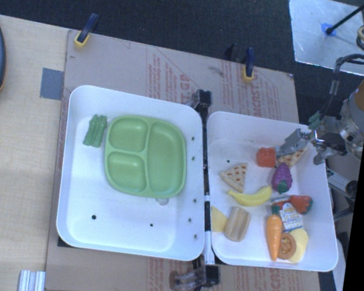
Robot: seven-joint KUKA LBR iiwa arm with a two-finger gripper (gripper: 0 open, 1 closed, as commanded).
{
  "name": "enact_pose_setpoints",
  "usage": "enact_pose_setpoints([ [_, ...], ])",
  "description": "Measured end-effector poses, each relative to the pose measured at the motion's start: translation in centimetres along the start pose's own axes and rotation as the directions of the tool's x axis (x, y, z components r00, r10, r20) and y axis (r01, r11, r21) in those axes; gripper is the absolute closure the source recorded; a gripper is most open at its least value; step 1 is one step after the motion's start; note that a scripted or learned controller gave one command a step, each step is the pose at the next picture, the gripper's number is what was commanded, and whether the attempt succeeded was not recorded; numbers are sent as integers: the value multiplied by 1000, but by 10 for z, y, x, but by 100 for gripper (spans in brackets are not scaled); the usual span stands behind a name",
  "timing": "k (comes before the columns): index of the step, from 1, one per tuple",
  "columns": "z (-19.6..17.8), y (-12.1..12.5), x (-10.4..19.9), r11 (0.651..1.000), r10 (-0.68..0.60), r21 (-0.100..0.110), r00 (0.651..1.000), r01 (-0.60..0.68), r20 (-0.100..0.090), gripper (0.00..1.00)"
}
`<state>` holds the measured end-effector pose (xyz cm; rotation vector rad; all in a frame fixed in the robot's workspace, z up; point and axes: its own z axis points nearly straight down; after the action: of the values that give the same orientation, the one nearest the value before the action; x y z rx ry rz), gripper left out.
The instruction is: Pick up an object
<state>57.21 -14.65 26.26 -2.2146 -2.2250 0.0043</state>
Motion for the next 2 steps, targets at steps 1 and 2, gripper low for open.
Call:
enact_pose_setpoints([
  [1, 107, -3, -10, 1000, 1, 8, 1000, -1, -1, 0],
  [2, 168, 43, -2, 1000, -3, -11, 1000, 3, 3, 0],
])
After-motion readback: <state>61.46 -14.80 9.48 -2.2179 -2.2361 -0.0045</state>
